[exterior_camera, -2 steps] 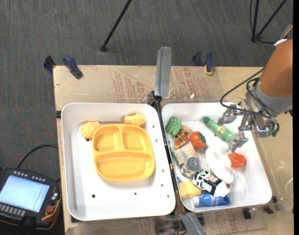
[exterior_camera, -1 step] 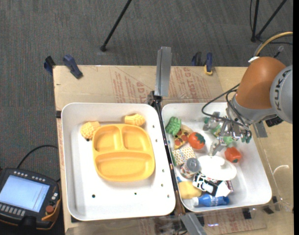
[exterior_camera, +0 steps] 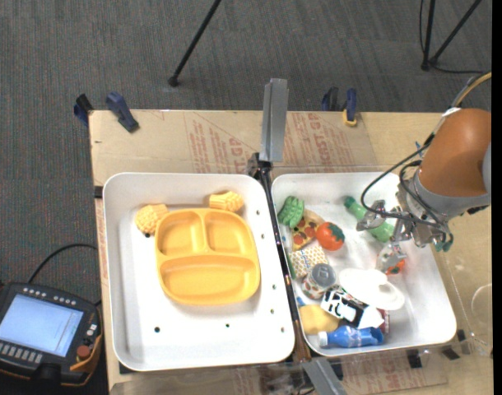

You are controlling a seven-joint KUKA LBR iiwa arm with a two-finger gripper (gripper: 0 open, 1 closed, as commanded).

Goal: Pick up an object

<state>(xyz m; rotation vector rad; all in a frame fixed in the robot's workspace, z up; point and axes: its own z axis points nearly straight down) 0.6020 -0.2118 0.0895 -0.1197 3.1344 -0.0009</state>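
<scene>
My gripper (exterior_camera: 397, 241) hangs low over the right bin (exterior_camera: 444, 303), near its right wall, under the orange wrist band (exterior_camera: 457, 151). A small red and grey piece (exterior_camera: 392, 262) lies just below it; I cannot tell whether they touch. A green bottle (exterior_camera: 360, 211) lies to the gripper's left. Further left are a red tomato (exterior_camera: 330, 235) and a green toy (exterior_camera: 290, 211). In front of the gripper sits a white lid (exterior_camera: 372, 287), then a black-and-white item (exterior_camera: 343, 304), a blue bottle (exterior_camera: 355, 336), a yellow block (exterior_camera: 315, 318) and a small can (exterior_camera: 322, 276).
The left bin (exterior_camera: 119, 303) holds a yellow divided plate (exterior_camera: 208, 256) and two yellow corn pieces (exterior_camera: 151, 216) (exterior_camera: 225, 201). A grey post (exterior_camera: 275, 126) stands behind the divider between the bins. A pendant (exterior_camera: 41, 327) lies at the lower left, off the bench.
</scene>
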